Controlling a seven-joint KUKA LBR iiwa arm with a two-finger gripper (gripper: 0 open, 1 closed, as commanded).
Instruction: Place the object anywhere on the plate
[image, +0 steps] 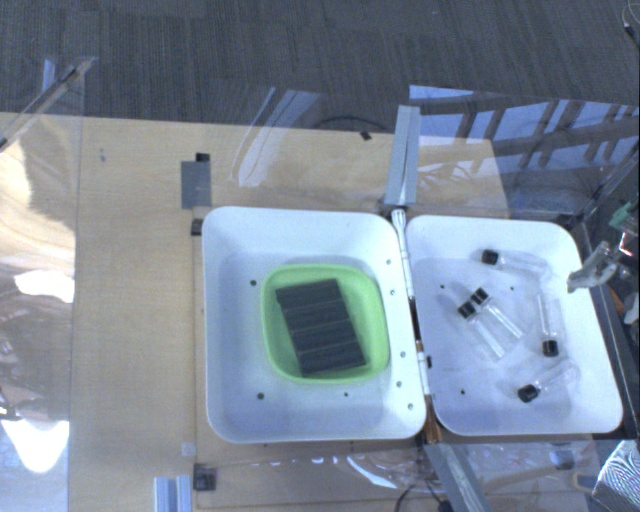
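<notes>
Green is the plate (272, 300), and it sits in the white bin (230, 400) that is far from the pincer (597, 268), on the other side of the wall between the two bins. On this plate lies a dark grey ribbed block (320, 327), flat and a little turned, fully inside the rim. I take this block to be the object of the task. The pincer itself is at the far outer rim of the nearer bin (590, 400), well apart from the block and from the plate.

Judging from this layout, the placing step looks already finished: the object rests on the plate and nothing grips it. If so, the next move asks only that the arm keeps away from the plate. If instead one of the clear vials (497, 325) with black caps is meant, they lie scattered in the nearer bin, between the pincer and the plate, and the pincer must first come down over one of them.

Only a small pale part of the pincer is seen, cut by the picture edge, so I cannot tell if it is apart or together. Nothing is seen held in it. The vials are transparent, so their outlines are hard to follow against the white floor.
</notes>
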